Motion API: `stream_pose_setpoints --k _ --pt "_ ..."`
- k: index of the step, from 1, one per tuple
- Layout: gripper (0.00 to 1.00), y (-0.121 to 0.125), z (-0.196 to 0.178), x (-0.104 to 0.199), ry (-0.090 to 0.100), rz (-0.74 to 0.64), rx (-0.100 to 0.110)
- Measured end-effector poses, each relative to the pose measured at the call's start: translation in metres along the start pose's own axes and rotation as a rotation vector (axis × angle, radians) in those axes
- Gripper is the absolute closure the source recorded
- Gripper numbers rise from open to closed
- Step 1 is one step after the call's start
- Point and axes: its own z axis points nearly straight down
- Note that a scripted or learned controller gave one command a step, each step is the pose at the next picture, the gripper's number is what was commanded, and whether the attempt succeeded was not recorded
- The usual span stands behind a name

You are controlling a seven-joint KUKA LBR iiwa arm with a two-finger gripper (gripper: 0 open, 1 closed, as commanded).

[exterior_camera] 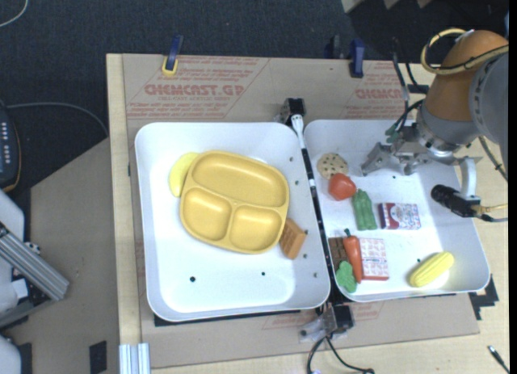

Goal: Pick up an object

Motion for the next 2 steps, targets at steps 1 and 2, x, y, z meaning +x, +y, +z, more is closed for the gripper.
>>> stream_pose_setpoints --k 1,2 --pt "1.0 0.002 -0.015 -0.001 -0.003 0.0 -0.009" --pt "1.0 -0.001 -0.079 -0.003 -0.005 0.002 -0.016"
